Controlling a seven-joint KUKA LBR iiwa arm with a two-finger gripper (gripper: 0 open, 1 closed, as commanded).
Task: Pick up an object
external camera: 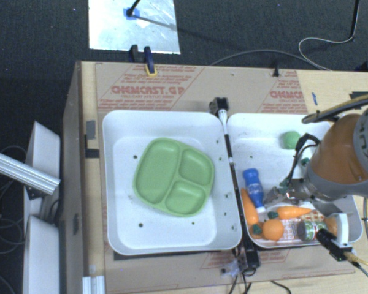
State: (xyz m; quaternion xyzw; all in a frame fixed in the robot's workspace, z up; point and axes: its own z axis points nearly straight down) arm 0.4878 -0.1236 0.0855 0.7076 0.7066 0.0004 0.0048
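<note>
1. On the tabletop (190,81), camera view: 2 shallow white bins sit side by side, edges touching along a central divide, so that items can pass from 1 to the other.
2. The left bin (126,225) holds 1 item: a green divided tray (173,176) with 3 compartments, lying flat and turned at an angle near the middle.
3. The right bin (257,133) holds the loose items. A green ball (290,139) lies alone toward the far side. The rest are crowded into the near corner: a blue bottle (253,187) with a white cap, an orange carrot (249,210) beside the divide, a 2nd carrot (292,212) lying crosswise, a small orange fruit (272,229), and a dark jar (310,230) next to it. They lie touching or just beside one another; the crowding probably comes from items sliding to the low corner.
4. The arm (343,158) reaches in from the right, its wrist tilted down over that cluster. The claw (281,193) sits low, just above the crosswise carrot and beside the blue bottle.
5. Claw state: I cannot tell whether it is open or closed; nothing is visibly held.
6. Judgement: the pick is not yet made. The likeliest candidates are the crosswise carrot and the bottle, both in the right bin's near corner.
</note>
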